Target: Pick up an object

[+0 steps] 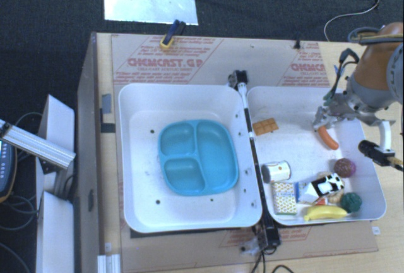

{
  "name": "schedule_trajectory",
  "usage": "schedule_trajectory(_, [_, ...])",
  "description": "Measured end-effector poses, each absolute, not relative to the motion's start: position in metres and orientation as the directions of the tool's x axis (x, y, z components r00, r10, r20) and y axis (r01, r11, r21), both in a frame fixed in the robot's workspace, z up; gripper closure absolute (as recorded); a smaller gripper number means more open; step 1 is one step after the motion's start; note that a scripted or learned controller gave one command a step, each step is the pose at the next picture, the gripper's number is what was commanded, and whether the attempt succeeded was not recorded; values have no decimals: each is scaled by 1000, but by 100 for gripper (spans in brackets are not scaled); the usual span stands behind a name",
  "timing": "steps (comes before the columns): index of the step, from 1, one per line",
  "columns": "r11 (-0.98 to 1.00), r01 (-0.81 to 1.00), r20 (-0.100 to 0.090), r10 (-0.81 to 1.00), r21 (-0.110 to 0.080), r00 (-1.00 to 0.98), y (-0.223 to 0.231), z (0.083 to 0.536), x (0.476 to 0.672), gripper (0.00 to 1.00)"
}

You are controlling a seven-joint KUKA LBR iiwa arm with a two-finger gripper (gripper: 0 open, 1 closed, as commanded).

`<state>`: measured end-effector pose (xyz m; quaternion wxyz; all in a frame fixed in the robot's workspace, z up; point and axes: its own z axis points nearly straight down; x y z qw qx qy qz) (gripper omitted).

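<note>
My gripper (327,119) hangs low over the back right part of the right bin (297,115). Its tip is just above the upper end of an orange sausage-shaped toy (328,138) that lies on the bin floor. Whether it touches the toy I cannot tell. Nearby lie a tan waffle piece (265,127), a white can (276,171), a dark red ball (344,167), a black-and-white cow-patterned toy (329,184), a small patterned box (285,197), a yellow banana (325,213) and a green broccoli-like toy (351,201).
The left bin (142,139) holds a blue divided plate (197,157). A ridge (250,139) where the two bin walls meet runs between the bins. Most objects crowd the right bin's front right corner; its back left floor is bare.
</note>
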<state>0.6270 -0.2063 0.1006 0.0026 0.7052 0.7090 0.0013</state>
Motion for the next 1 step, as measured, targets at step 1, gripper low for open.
schedule_trajectory(1, [1, 1000, -1, 1000, 2, -1, -207, 107, 573, 100])
